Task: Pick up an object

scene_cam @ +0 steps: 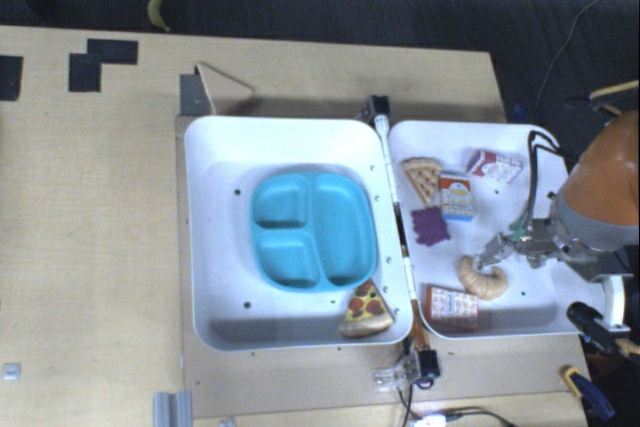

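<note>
The gripper (497,255) is down inside the right bin (535,315), its metal tip right at the top of the croissant (483,278), touching it or nearly so. From where the camera looks, I cannot tell whether it is parted or closed, and nothing is plainly clamped in it. The croissant lies on the bin floor, curled, toward the near side.

The arm (600,200) comes in from the right edge, low over the bin's right wall, its orange band bulking above the grey wrist, with the tool stretching leftward and slightly down to the croissant.

Around it in the same bin: a small red-and-white box (454,304) just near of the croissant, a purple piece (430,226) to the left and farther back, a blue and orange carton (457,196) beyond that, a waffle-patterned wedge (422,180) at the far left, and a red-and-white packet (495,165) against the far side.

The left bin (215,215) carries a blue divided tray (312,228) in its middle and a pizza slice (366,309) in its near right corner, well apart from the gripper.
</note>
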Robot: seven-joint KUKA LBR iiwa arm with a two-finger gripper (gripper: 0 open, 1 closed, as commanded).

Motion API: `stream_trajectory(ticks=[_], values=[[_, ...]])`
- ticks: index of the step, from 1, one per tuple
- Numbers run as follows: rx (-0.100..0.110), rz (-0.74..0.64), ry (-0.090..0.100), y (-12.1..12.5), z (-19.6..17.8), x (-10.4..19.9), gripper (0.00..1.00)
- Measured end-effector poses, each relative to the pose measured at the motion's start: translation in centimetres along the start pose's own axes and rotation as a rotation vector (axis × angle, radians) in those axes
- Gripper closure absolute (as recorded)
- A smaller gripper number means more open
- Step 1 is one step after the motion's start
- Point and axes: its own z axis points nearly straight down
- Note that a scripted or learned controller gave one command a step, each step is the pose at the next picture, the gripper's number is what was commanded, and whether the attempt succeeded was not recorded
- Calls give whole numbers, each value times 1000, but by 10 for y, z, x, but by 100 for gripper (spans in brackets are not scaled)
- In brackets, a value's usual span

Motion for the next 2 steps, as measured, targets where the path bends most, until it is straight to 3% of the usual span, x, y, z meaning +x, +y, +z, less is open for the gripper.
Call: stream_trajectory(ticks=[1, 2], values=[[-4, -1, 0, 2, -11, 0, 100], [-4, -1, 0, 2, -11, 0, 0]])
